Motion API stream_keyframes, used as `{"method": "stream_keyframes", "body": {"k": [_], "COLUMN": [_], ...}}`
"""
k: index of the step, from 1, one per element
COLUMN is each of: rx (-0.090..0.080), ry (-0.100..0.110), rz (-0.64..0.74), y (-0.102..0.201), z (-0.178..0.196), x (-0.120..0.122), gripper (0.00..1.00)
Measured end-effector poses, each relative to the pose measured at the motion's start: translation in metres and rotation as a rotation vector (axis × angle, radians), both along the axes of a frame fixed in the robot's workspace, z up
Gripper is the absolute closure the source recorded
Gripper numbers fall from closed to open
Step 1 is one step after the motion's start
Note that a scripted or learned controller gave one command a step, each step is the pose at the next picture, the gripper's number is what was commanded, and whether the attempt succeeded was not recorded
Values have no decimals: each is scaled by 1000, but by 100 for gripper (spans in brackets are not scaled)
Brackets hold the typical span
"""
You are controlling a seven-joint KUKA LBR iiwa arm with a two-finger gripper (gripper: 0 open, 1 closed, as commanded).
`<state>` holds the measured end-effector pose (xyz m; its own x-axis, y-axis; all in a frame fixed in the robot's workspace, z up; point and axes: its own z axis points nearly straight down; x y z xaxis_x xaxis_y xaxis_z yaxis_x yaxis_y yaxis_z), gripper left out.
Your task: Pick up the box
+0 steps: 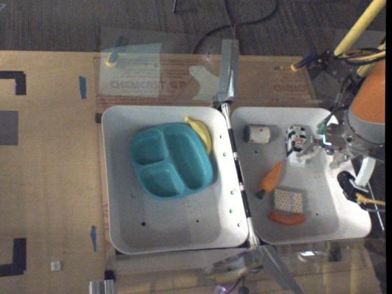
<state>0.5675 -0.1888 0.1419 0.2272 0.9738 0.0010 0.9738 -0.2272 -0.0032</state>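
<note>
Gripper (315, 147) sits in the right bin (343, 225), grip state impossible to tell. The box (297, 139), black-and-white, lies just beside it. Beyond the box: a carrot (270, 179), a small roll (258, 134).

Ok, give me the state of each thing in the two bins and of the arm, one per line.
Teal divided plate: flat in the left bin, right way up.
Banana: tucked against the plate's far edge.
Black-and-white box: in the right bin, not held.
Carrot: lying tilted.
Small cylinder: on its side.
Sponge: flat.
Sausage: beside the sponge.
End effector: next to the box.
</note>
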Motion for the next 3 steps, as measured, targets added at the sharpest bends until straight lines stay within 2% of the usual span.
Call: {"method": "stream_keyframes", "body": {"k": [1,2,3], "rx": [-4,-7,-2], "ry": [-8,-11,0], "rz": [-222,-233,-308], "y": [48,43,127], "z": [-54,-44,42], "x": [-45,-45,-85], "gripper": [0,100,100]}}
